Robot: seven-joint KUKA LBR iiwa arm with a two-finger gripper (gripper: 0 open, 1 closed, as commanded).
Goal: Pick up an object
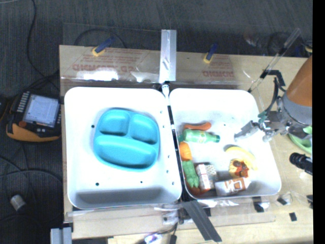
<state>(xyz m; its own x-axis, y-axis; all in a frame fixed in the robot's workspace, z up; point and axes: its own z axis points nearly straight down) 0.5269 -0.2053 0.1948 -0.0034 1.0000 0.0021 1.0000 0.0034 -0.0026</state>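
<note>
Heaped in the right shallow white bin (223, 105), toward its left wall and lower edge: a green plastic bottle with a pale label (200, 136) lying on its side, a glossy red-orange sausage-shaped toy (197, 126) just above it, a small rounded orange piece (185, 150), a ridged green toy vegetable (189, 173), a brown-and-white carton (205, 174), a white-and-orange carton (231, 186), a curved yellow toy banana (239, 153) and a lumpy yellow-red toy (238, 168) touching it. Over the right half of that bin, above the banana and apart from it, the grey two-finger gripper (244, 131), nothing seen in its grasp; released or clenched, impossible to tell. In the left shallow white bin (76, 136), a smooth blue three-compartment plastic tray (127, 139). Underneath, a pale wooden bench (244, 67), with a crinkled clear sheet along its upper edge and an upright metal strip (168, 55) between the bins. All around, dark grey carpet; at far left, a handheld control pendant with a lit screen (35, 116), trailing black cable.
</note>
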